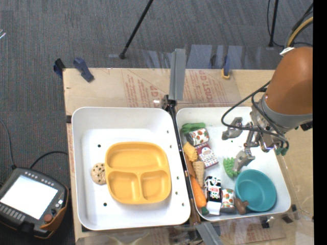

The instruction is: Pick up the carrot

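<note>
The carrot (198,192) is orange and lies lengthwise along the left wall of the right bin (265,117), near its front corner, tip pointing forward. My gripper (238,144) hangs over the middle of the right bin, to the right of and behind the carrot, well apart from it. Its two grey fingers (231,128) are spread, so it is open, and nothing sits between them. One fingertip hovers close over a green leafy toy (230,166).
Packed around the carrot are a corn cob (189,151), a cone (198,169), a cow-patterned carton (213,188), small cans (227,199) and a red-and-white carton (207,155). A teal bowl (255,190) fills the bin's front right. The left bin (82,121) holds a yellow divided plate (138,171) and a cookie (98,173).
</note>
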